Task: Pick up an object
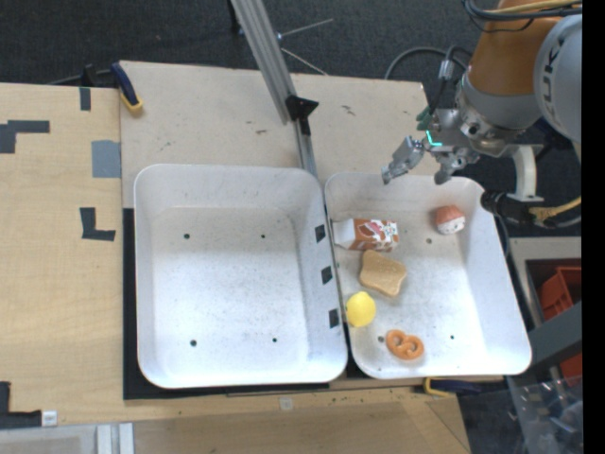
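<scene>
From my seat I look down on the table (57,253), its pale wood marked with a few dark tape pieces at the far left. Next comes the left bin (232,272), white and shallow, with only specks and small dots on its floor. A slanted metal rail (269,60) runs down from the top and ends at the seam between the two bins.

In the right bin (492,301) I count five things. A small carton (367,235), red and white, lies on its side near the dividing wall. Just below it, touching or nearly so, sits a tan slice of bread (383,275). A yellow lemon (360,309) rests against the inner wall below that, and an orange pretzel (405,345) lies near the front rim. Farther right, well apart from the others, a small red and white ball-like item (449,219) sits near the back corner.

The tool (421,162) hangs above the back rim of the right bin, its fingers spread apart with nothing between them. The arm (520,55) enters from the upper right.
</scene>
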